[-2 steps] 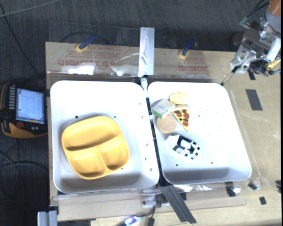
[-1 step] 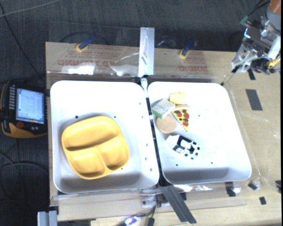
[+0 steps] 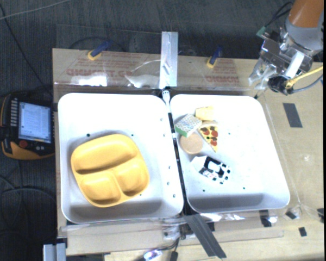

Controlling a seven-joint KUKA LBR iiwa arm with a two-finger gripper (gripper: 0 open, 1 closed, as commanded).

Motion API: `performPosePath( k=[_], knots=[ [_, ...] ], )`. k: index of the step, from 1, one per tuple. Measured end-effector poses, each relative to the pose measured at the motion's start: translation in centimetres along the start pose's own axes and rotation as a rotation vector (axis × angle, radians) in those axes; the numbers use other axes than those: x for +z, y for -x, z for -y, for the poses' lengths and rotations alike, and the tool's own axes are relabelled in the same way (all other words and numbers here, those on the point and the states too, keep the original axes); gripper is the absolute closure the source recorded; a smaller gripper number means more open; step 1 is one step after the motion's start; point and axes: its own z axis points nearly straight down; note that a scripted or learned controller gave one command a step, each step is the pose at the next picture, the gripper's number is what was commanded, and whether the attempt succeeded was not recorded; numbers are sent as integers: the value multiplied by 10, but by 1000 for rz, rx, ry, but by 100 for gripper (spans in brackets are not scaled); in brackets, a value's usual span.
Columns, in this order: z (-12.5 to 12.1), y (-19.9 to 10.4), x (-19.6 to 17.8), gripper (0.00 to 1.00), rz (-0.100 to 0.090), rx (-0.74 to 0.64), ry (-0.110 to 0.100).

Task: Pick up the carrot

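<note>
The counter (image 3: pixel 304 145) carries two white bins side by side. The left bin (image 3: pixel 98 105) holds a yellow divided tray (image 3: pixel 110 169); the right bin (image 3: pixel 250 145) holds a cluster of small things near its inner wall. The arm (image 3: pixel 307 7) comes in at the far right corner, and its hand (image 3: pixel 271 72) hangs over the counter beyond the right bin, well apart from the cluster. I cannot tell whether it is released or clenched. In the cluster, an orange tapered piece, possibly the carrot (image 3: pixel 209 135), lies beside a tan disc (image 3: pixel 193 144), a green-white wedge (image 3: pixel 187 125) and a pale yellow chunk (image 3: pixel 205 113).
</note>
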Motion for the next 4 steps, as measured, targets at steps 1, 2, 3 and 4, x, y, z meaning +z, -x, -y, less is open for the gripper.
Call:
performPosePath(
  k=[1,2,3,4],
  knots=[
    [-22,32,-13,100,0,466,0],
    [-23,30,-18,100,9,464,-3],
    [-23,29,-23,100,18,461,-5],
    [12,77,-46,100,-1,280,-1]
  ],
)
